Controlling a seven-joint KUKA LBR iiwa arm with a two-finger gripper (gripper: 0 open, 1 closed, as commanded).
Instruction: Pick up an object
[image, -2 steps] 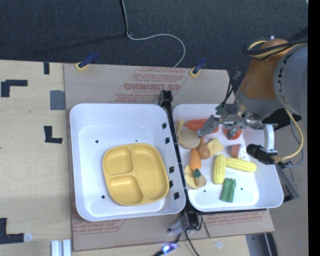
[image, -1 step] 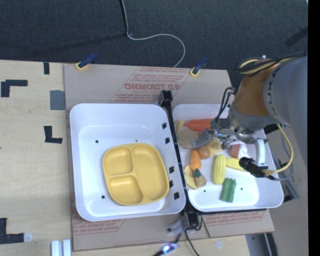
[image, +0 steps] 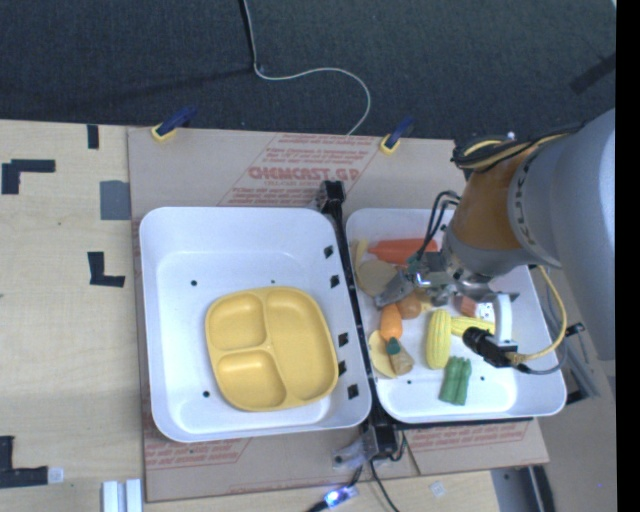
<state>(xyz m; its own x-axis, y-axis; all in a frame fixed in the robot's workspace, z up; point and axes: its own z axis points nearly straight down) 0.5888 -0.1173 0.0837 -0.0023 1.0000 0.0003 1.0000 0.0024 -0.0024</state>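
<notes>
1. Two white bins sit side by side on the counter (image: 60, 230): the left bin (image: 170, 240) carries a yellow divided plate (image: 270, 347), and the right bin (image: 500, 400) holds the toy food we could pick from
2. We see an orange carrot (image: 397, 248) at the far side, a small orange piece (image: 390, 324), a yellow corn cob (image: 438, 338) and a green piece (image: 456, 381) nearer us
3. We place the claw (image: 418, 279) low over the right bin's middle, just beside the small orange piece; we cannot tell how it is set or whether it pinches anything
4. We judge the crowding the main risk: the items lie close together, so a descent could nudge a neighbour or close on two at once
5. We also think the rounded corn cob could roll or slip free if caught off-centre
</notes>
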